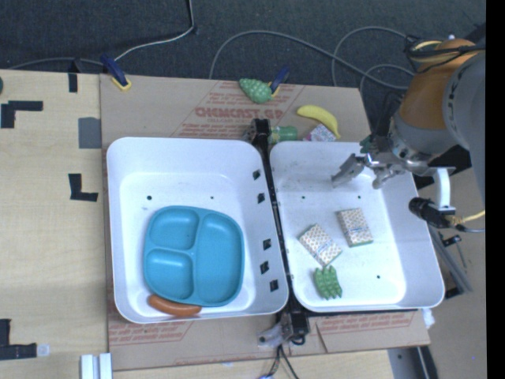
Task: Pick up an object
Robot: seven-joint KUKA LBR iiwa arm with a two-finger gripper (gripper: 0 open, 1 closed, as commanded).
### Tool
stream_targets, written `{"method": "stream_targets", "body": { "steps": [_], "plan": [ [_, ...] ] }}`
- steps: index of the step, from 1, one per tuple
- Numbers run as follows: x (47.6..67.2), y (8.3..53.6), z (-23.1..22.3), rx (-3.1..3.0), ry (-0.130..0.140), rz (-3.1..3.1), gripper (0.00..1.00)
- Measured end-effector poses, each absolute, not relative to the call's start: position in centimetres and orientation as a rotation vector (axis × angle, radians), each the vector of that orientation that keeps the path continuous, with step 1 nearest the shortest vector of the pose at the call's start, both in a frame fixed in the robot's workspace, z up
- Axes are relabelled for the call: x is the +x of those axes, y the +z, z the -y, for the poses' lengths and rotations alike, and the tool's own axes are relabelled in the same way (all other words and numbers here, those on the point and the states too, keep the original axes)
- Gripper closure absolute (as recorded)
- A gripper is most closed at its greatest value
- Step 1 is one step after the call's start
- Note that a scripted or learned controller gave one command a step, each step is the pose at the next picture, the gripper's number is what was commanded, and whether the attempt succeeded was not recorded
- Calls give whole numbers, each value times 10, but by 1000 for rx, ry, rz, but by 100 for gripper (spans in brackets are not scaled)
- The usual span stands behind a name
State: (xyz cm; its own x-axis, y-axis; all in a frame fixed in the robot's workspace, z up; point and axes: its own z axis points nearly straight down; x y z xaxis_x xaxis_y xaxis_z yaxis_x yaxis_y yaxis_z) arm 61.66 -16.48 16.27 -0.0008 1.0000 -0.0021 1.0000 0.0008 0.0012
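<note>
The arm (442, 93) is in from the right, orange band up by the far corner of the right bin (418, 290), and the gripper (361, 175) hangs over that bin's far end. Fingers spread wide, one (344, 172) pointing left, the other (383, 178) off to its right, and there's nothing between them, just bare white floor showing.

Down in the same bin, well apart from the gripper, there's a patterned packet (355, 227), tilted a little. Just beside it, nearer the divider, a second packet (319, 244) lies at an angle. Close below that sits a green toy (327, 282), knobbly, near the front wall.

Left bin (126, 164) now: a blue tray (193, 254) with three compartments fills the near half, and an orange sausage (173, 307) is tucked against its front edge, touching it.

Outside the bins, on the cardboard behind them, a banana (319, 118) lies just past the right bin's back wall, and a green lump (255, 89) sits further back by a blue clamp (278, 78). Cables (189, 6) trail over the dark floor beyond.
</note>
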Motion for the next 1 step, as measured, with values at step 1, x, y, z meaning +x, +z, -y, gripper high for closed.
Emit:
{"method": "stream_targets", "body": {
  "steps": [1],
  "plan": [
    [569,90,161,2222,-2,-2223,0]
  ]
}}
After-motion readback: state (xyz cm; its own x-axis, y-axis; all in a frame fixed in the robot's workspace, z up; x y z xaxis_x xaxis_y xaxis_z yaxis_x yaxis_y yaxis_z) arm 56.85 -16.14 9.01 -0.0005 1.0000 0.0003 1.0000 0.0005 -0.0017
